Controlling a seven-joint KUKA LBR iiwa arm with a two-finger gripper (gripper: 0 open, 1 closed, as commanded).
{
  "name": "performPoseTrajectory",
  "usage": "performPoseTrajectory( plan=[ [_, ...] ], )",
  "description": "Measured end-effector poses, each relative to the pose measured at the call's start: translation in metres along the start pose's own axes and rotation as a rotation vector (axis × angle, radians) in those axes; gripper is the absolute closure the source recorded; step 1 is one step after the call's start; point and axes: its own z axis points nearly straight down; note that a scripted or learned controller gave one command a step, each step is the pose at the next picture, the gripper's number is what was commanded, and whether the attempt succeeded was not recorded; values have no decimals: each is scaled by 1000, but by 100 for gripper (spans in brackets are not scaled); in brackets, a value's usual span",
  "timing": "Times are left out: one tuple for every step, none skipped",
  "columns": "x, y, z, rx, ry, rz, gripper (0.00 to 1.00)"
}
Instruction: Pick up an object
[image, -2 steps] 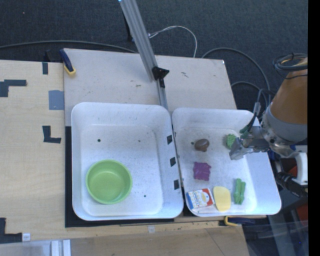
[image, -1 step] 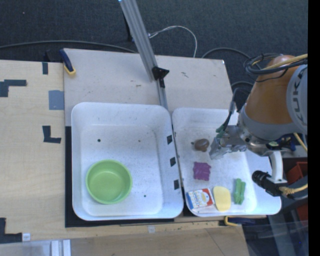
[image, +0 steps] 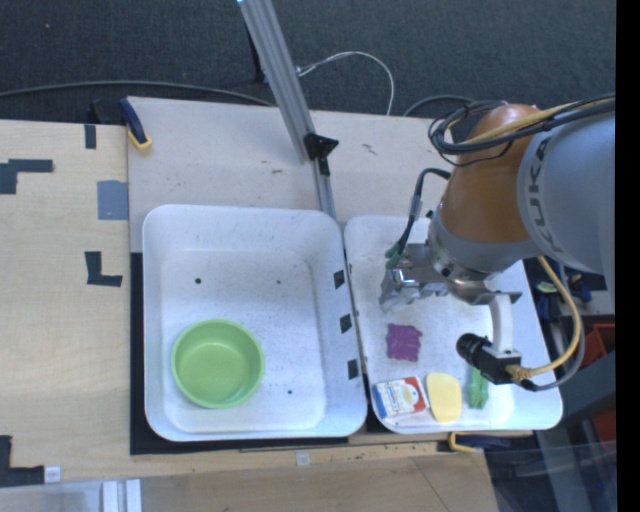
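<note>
The gripper (image: 403, 285) hangs over the right bin (image: 372, 240), can't tell its state. Just below it, mid-bin, a small purple block (image: 404, 342), fuzzy-edged. Along the near edge: a red-and-white packet (image: 399, 397) with unreadable print, a yellow piece (image: 444, 396), a green one (image: 476, 388).

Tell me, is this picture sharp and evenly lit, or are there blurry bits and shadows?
In the camera view, light is soft and even, with no harsh glare on the white bins; the green bowl casts a faint shadow and looks fairly crisp; the gripper and arm look softer, and small items like the purple block show little detail; the whole image is grainy.
</note>
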Motion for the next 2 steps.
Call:
performPoseTrajectory(
  plan=[
    [53,12,13,1,0,0,100],
    [103,28,20,0,0,-1,100]
  ],
)
